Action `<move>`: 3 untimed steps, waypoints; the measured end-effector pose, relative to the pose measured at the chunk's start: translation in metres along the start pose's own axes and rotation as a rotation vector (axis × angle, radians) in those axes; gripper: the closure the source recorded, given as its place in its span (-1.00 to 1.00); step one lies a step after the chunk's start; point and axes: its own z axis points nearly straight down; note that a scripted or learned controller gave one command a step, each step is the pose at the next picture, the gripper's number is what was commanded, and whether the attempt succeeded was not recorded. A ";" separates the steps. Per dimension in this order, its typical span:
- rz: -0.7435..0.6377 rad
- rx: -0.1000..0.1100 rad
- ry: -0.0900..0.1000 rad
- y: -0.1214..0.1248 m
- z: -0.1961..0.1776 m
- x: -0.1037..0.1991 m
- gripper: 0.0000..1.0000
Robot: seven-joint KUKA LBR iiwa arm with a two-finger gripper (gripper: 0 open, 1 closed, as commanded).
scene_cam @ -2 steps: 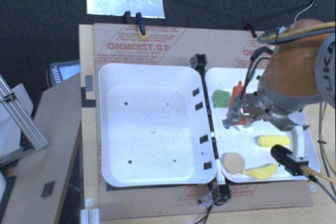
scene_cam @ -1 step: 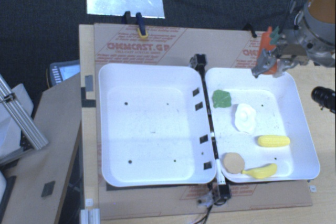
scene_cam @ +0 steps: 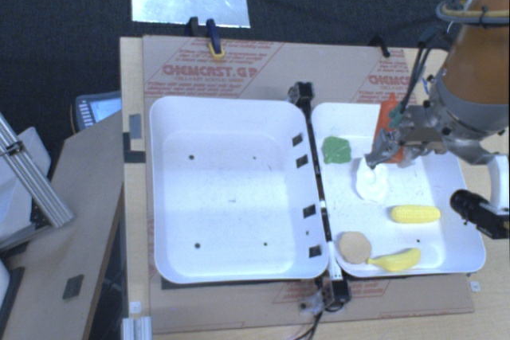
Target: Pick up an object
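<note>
At the right edge of the frame you see the arm (scene_cam: 478,84): a bulky rounded body with a broad orange band above a grey wrist section. A pale ring tops the orange part at the upper right, and thin dark cables run down its left side. Below the wrist you can make out the gripper (scene_cam: 384,151), a grey metal assembly with dark parts.

Corn cob (scene_cam: 414,213), banana (scene_cam: 396,259), cookie (scene_cam: 355,247) in right bin (scene_cam: 472,255).
</note>
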 end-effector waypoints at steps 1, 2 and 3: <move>-0.008 -0.006 0.001 0.013 -0.057 0.055 1.00; 0.001 0.005 0.000 0.000 0.050 0.039 1.00; -0.010 -0.013 0.002 0.049 -0.053 0.123 1.00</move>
